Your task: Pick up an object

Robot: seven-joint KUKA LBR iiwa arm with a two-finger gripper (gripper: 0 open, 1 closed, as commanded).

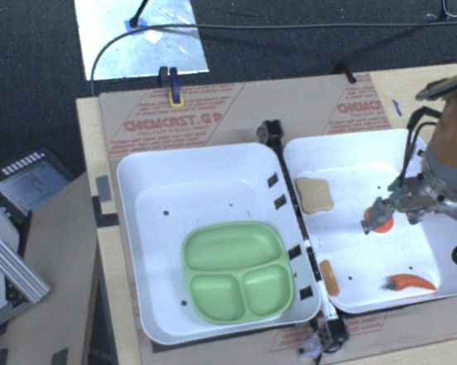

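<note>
Left bin (147, 230): one green divided plate (236, 270), three compartments, lying flat toward the near side. Nothing sits in its compartments. It is not near the arm.

Right bin (356, 298): four small items. A tan slice of toast (314, 194) lies flat near the dividing wall, toward the far side. A small orange sausage-shaped piece (329, 277) lies along the same wall at the near side. An orange carrot-like piece (410, 282) with a dark stem end lies near the front right corner. A small red-orange item (378, 219), too blurred to identify further, sits mid-bin.

The gripper (385, 208) reaches in from the right and sits directly over or against the red-orange item. Whether its jaws are released or clenched cannot be told here; whether the item is between them cannot be told either.

Judgement on handling: the red-orange item appears to be the target. It looks like toy food, so probably light, rigid or slightly yielding, with a smooth, possibly slippery skin; not fragile. Its small, rounded form favours a hold across the widest part, centred, with the fingers low to the bin floor. An off-centre pinch risks squirting it sideways.
</note>
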